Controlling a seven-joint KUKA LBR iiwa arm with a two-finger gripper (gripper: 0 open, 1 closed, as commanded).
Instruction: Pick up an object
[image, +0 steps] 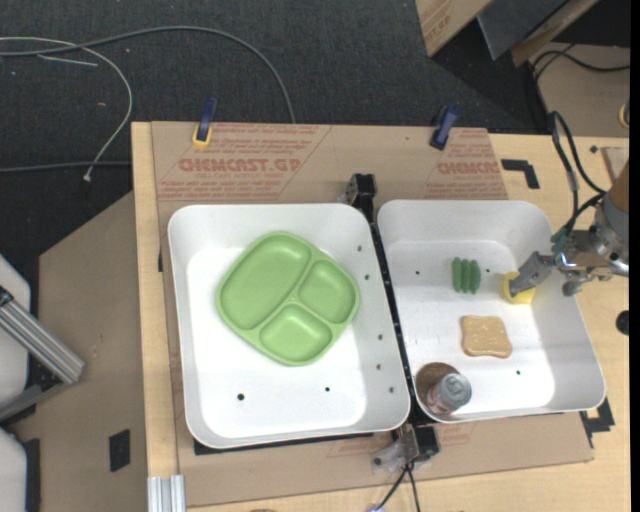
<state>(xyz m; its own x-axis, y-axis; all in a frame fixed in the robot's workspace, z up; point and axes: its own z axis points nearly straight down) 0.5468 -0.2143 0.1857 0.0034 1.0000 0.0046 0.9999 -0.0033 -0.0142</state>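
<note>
The right bin (575, 375) holds several small things. A ribbed green piece (465, 274) lies near its middle, and a slice of toast (486, 337) lies below that. A brown bottle with a silver cap (443, 388) rests in the bin's near left corner. A small yellow block (520, 289) sits toward the right wall. My gripper (551, 277) hangs over the bin's right side, open. One finger (534, 268) reaches down to the yellow block's top edge; the block is not between the fingers.
The left bin (210, 400) bears a green divided plate (288, 297). A black clamp (361, 188) sits at the far end of the wall between the bins. Cardboard underlies both bins, held by blue clips (445, 127) at the back.
</note>
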